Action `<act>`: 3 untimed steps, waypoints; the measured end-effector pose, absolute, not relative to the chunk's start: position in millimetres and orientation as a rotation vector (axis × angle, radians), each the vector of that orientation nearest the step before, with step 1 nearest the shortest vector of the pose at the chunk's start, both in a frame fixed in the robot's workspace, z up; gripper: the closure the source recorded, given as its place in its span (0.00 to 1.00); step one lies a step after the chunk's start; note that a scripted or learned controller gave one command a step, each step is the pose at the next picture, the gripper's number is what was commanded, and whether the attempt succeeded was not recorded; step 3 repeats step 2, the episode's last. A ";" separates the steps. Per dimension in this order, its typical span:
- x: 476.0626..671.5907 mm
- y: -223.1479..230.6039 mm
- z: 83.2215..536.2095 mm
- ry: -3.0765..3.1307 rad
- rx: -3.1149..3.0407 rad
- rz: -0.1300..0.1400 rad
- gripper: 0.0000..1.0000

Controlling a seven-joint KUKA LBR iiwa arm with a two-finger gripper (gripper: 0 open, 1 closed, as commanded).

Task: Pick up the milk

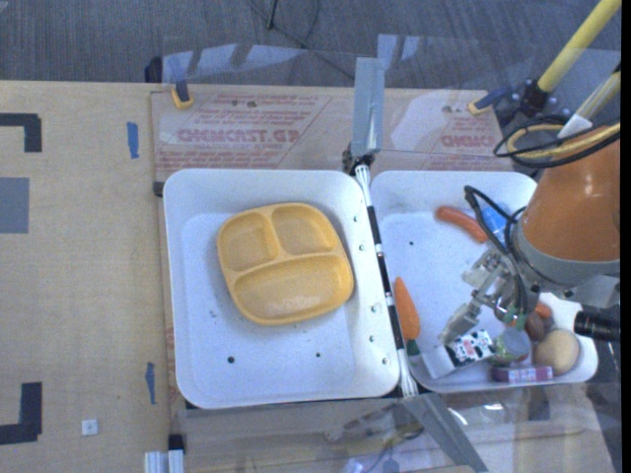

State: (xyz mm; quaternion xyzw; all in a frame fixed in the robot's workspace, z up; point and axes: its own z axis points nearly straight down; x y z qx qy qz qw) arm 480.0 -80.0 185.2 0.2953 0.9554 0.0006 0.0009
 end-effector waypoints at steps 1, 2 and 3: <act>480.0 -80.1 185.2 2.999 0.927 0.002 0.00; 481.2 -90.8 86.8 3.029 0.810 0.002 0.00; 481.2 -90.8 86.8 3.029 0.810 0.002 0.00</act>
